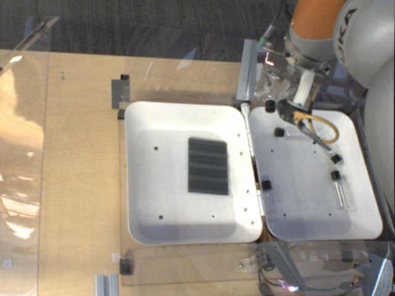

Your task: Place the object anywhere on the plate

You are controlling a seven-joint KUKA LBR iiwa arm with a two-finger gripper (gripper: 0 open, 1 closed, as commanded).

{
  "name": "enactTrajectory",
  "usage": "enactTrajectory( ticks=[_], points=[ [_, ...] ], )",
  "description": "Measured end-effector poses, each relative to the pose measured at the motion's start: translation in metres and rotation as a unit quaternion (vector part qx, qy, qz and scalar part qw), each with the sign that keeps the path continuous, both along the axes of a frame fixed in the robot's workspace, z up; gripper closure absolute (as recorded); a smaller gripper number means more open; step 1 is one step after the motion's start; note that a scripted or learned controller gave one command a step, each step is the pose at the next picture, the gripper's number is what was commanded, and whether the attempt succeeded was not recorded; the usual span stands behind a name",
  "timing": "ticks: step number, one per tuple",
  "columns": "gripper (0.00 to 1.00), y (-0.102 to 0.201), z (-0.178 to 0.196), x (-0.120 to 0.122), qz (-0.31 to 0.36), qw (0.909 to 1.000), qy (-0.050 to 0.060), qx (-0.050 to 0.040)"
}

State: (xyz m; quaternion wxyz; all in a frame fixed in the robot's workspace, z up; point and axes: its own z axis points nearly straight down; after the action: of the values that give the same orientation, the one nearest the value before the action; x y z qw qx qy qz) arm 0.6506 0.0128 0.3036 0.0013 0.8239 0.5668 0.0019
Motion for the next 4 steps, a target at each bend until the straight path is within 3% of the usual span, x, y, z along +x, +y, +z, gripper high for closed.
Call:
enactTrajectory(
  ticks=[1,2,3,4],
  points=[
    [1.00,0.044,-0.109,0.015,-0.177,0.9842,0.002,0.0009],
    [1.00,0.108,-0.057,0.016,-0.040,0.9992,0.000,0.0008],
    [1.00,0.163,-0.100,0.018,-0.229,0.9734,0.002,0.0014],
    [1.00,0.200,-0.161,0.006,-0.453,0.8915,0.001,0.0044]
  ],
)
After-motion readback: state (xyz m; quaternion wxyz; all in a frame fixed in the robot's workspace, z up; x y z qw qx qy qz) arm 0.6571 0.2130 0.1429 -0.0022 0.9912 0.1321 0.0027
